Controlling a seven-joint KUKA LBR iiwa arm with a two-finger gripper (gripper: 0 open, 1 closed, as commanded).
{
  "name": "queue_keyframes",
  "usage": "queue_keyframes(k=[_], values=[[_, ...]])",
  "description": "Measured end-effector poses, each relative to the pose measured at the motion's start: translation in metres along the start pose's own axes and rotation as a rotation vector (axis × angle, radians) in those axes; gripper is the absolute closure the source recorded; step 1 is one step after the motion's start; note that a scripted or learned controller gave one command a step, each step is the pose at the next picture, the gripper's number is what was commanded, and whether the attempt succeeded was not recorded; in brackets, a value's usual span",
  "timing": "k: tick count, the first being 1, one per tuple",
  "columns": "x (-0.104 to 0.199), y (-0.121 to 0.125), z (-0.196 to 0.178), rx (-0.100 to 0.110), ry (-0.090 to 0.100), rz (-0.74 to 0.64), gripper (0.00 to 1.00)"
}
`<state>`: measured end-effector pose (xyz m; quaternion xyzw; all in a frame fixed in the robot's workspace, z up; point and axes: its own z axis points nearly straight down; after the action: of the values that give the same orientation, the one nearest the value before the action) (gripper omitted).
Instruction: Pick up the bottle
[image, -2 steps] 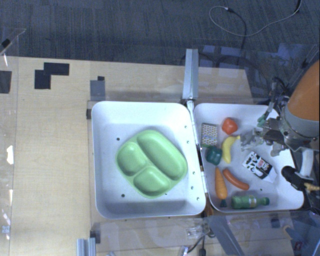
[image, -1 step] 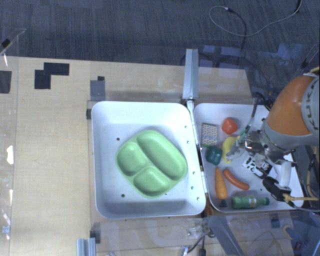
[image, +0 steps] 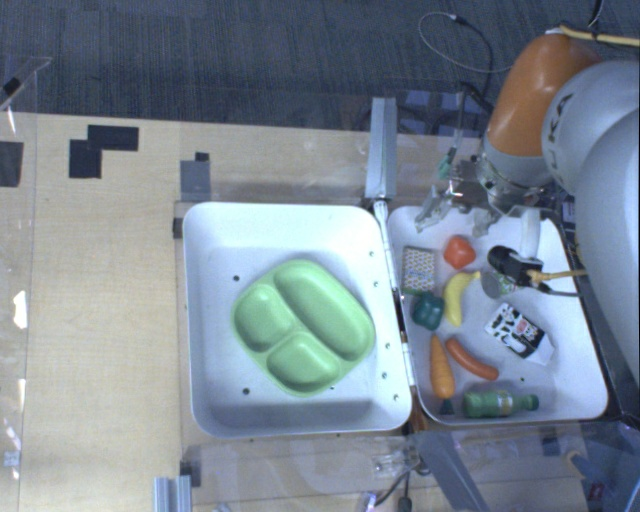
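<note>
Gripper (image: 458, 205) open, nothing held, at 12 o'clock of right bin (image: 590, 385). Green bottle (image: 500, 403) lying at 6 o'clock, well apart.

Green bottle (image: 500, 403) lies on its side along right bin's near edge.

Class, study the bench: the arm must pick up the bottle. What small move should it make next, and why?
Probably swing the gripper toward the near edge of the right bin. The gripper hangs over the bin's far edge, while the green bottle lies on its side at the near wall, past the carrot and sausage.
</note>
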<state>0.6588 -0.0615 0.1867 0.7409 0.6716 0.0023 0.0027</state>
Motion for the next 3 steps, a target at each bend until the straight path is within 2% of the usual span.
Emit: queue_keyframes(k=[1,2,3], values=[[-0.074,-0.016,0.099,-0.002,-0.001,-0.079,0.00],[-0.114,0.023,0.002,-0.003,-0.002,-0.349,0.00],[-0.145,-0.007,0.037,0.000,-0.001,-0.343,0.00]])
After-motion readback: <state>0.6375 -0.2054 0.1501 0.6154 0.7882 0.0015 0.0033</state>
